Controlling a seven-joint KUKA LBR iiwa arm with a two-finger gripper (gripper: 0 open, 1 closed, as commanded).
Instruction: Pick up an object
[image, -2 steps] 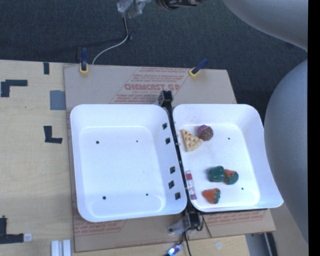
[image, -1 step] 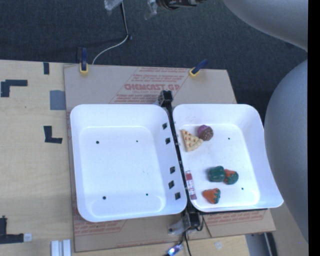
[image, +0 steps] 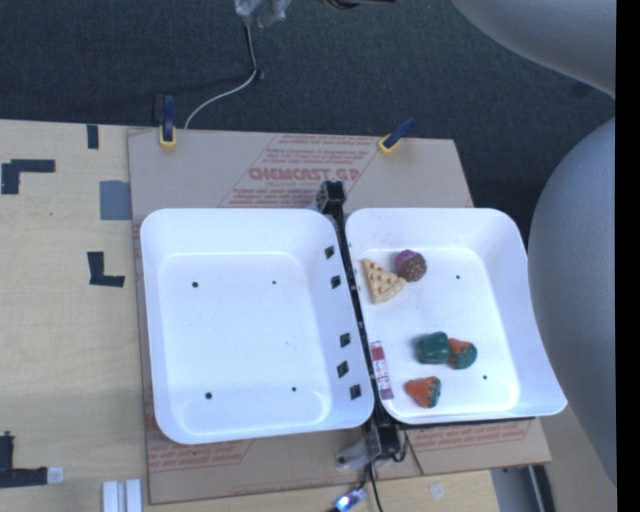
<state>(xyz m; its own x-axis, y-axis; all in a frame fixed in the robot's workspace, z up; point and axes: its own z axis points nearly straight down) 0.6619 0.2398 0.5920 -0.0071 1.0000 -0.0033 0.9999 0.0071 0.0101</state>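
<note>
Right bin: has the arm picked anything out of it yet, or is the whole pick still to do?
Nothing looks picked yet. The waffle wedge, purple ball, green piece with the orange piece touching it, and the strawberry all lie in the right bin. Nothing is in hand: the grey arm sits at the right edge, off the bin. The whole pick is left: reach, grasp, lift.

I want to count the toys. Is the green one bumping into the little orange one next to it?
Touching. In the camera view the green toy and the orange toy sit pressed side by side in the right bin, with no white showing between them.
</note>
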